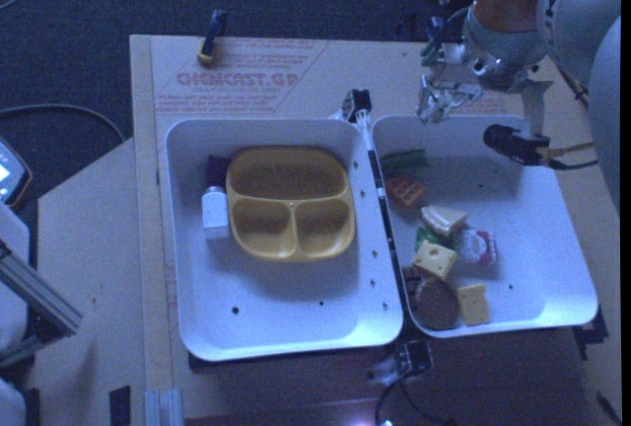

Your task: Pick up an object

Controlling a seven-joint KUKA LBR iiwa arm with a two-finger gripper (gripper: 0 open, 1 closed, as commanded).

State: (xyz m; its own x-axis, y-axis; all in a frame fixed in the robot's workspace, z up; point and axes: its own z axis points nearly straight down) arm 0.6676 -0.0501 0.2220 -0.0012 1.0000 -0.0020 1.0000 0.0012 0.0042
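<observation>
Down at the near edge of the bench (148,217), between the two bins, a small dark clip (409,358) sticks out just below their near rims. Just above it, the right bin (552,247) holds its clutter along the left wall: a brown round piece (435,304) and a yellow cheese block (473,303) in the near left corner, a second holed cheese wedge (435,259) and a red-and-white packet (477,246) behind them, then a pale sandwich wedge (444,218), a red toy piece (405,191) and a green item (405,159) toward the far left corner. That bin's right half and far right corner lie open and bare.

Over its far rim, near the far left corner, hangs the gripper (436,106); its fingers point down, slightly parted, with nothing between them, and it stands apart from every toy.

Filling the middle of the left bin (197,306) is a yellow divided plate (290,203), with a small white bottle (215,212) touching its left edge. Bare floor runs along that bin's near wall and right side.
</observation>
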